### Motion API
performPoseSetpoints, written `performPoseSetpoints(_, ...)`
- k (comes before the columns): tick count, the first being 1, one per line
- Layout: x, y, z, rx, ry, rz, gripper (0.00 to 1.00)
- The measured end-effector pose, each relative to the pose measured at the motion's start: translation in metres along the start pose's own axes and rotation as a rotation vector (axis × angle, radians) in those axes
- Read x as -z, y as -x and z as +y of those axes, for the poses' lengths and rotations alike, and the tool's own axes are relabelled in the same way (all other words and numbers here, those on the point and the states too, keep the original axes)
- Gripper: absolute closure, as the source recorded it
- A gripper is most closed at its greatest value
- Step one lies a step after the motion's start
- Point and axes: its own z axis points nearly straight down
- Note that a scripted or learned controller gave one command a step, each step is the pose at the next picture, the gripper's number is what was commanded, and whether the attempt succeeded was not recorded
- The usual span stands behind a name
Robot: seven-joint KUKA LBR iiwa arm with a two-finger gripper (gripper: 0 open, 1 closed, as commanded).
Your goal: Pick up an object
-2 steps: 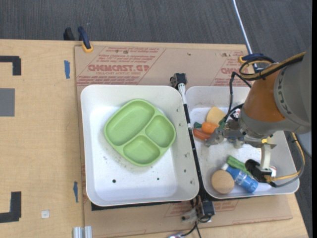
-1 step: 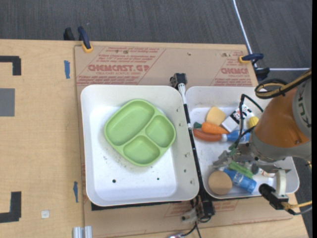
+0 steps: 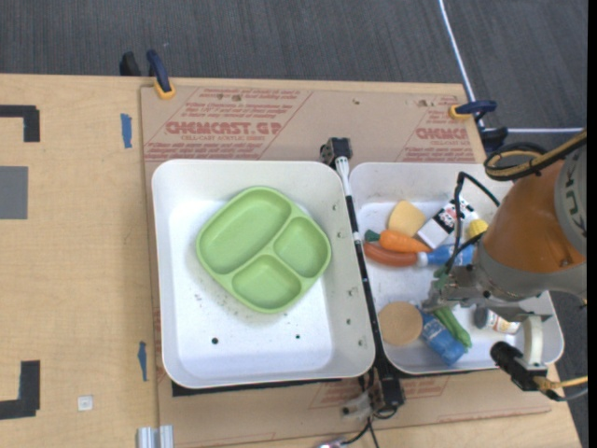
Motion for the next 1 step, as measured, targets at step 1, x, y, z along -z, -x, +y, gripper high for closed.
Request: performPoseSetpoints(1,0.0881,-0.0640,-0.0031,-0.251,-0.005,0.001,1.00)
